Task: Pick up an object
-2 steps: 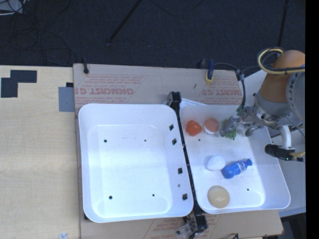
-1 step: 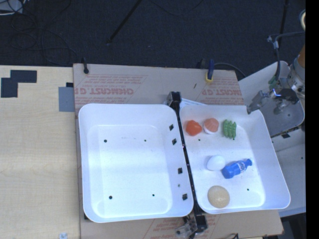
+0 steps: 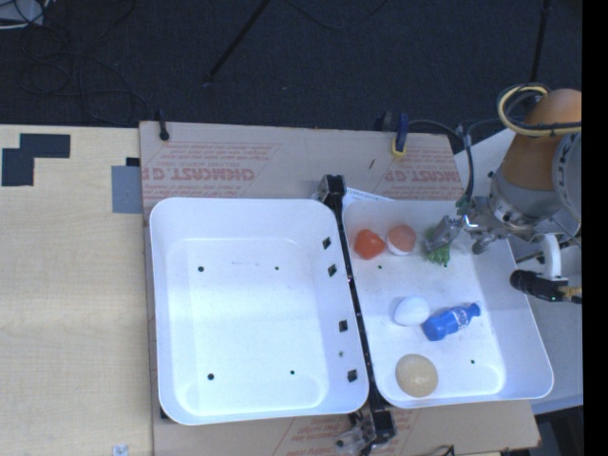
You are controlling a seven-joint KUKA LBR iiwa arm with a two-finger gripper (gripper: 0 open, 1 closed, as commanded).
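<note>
Robot gripper (image 3: pixel 443 239) at the frame's right, over the right bin's (image 3: pixel 532 350) upper edge, pinching a small green object (image 3: pixel 438 252); below lie an orange ball (image 3: pixel 370 244), white egg (image 3: pixel 411 310) and blue bottle (image 3: pixel 449 320)

Both bins (image 3: pixel 247 218) look like smooth, glossy white plastic. Under them lies matt brown cardboard (image 3: pixel 285 160) with red print; the table (image 3: pixel 66 293) shows pale wood grain. The blue bottle (image 3: pixel 449 320) looks glossy plastic.
</note>
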